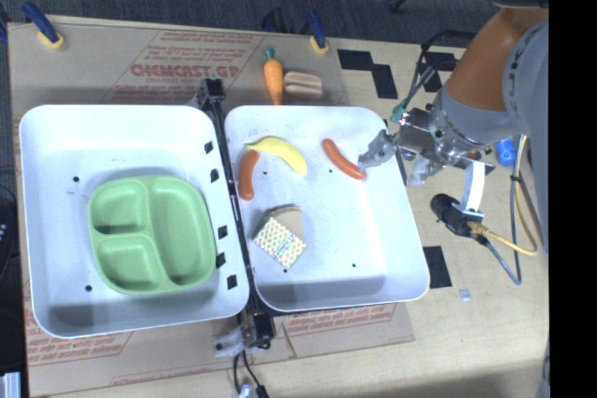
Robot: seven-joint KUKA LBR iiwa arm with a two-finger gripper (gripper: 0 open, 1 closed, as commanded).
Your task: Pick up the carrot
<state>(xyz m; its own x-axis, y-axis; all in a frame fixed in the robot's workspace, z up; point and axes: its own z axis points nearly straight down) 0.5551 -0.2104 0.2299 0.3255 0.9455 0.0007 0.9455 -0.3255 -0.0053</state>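
The carrot (271,77), orange with a green top, lies on the cardboard just behind the right bin (392,238), outside it and next to a small brown bun (303,85). My gripper (378,150) hangs over the right bin's right rim, well to the right of and nearer than the carrot. Its tip sits close to a red sausage (343,158), and nothing shows held in it.
In the right bin lie a banana (278,154), a second orange-red sausage (247,173) by the left wall, and a patterned sandwich piece (280,238). The left bin (47,135) holds a green divided plate (151,231). Cables (494,242) trail right of the bins.
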